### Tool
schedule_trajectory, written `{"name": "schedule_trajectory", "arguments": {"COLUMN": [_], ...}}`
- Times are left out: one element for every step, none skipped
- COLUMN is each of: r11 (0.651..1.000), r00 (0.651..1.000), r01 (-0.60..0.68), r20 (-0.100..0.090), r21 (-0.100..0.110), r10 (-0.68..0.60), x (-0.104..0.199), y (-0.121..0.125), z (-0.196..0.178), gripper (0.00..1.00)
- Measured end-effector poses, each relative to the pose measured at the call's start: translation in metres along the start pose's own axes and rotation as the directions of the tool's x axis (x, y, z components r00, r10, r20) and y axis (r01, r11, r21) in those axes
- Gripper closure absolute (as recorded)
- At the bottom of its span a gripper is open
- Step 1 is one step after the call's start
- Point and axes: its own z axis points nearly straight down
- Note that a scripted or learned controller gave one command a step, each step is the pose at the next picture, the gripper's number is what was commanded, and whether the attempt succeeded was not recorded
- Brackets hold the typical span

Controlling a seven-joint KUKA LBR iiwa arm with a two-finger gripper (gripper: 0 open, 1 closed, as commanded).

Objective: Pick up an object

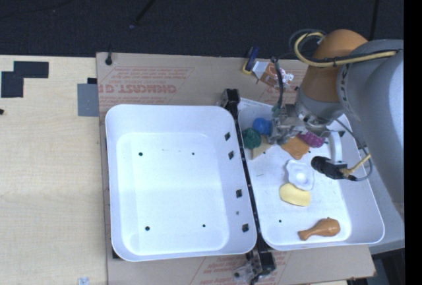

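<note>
1. Two shallow white bins were set side by side on a cardboard sheet (pixel 158 82), the left bin (pixel 113 165) touching the right bin (pixel 359 211) along one shared edge.
2. Seven loose objects were counted, all of them inside the right bin.
3. A blue ball (pixel 262 125) was seen near the right bin's far left corner, with a green lump (pixel 251 139) just beside it, further along the bin's left wall.
4. An orange block (pixel 296 147) was found in the far half of the right bin, about midway across it, and a purple piece (pixel 313 140) was seen just beside it, toward the bin's right wall.
5. A white piece (pixel 300 176) was placed near the middle of the right bin, and a yellow lump (pixel 295 196) was pressed against its near side.
6. A tan drumstick shape (pixel 320 229) was laid close to the right bin's near wall.
7. The gripper (pixel 285 128) was held low over the far part of the right bin, between the blue ball and the orange block; whether it was spread, pressed together or pinching anything could not be told.
8. The grey arm (pixel 379 105), marked by its orange band (pixel 330 66), was extended in across the right bin's far right corner.
</note>
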Motion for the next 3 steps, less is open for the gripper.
{"name": "schedule_trajectory", "arguments": {"r11": [1.0, 1.0, 1.0], "r00": [1.0, 1.0, 1.0], "r01": [0.001, 0.001, 0.003], "r20": [0.003, 0.0, 0.0], "r21": [0.002, 0.004, 0.006], "r10": [-0.001, -0.001, -0.003], "x": [-0.001, -0.001, -0.001], "y": [-0.001, -0.001, -0.001], "z": [0.001, -0.009, -0.019], "gripper": [0.0, 1.0, 1.0]}}
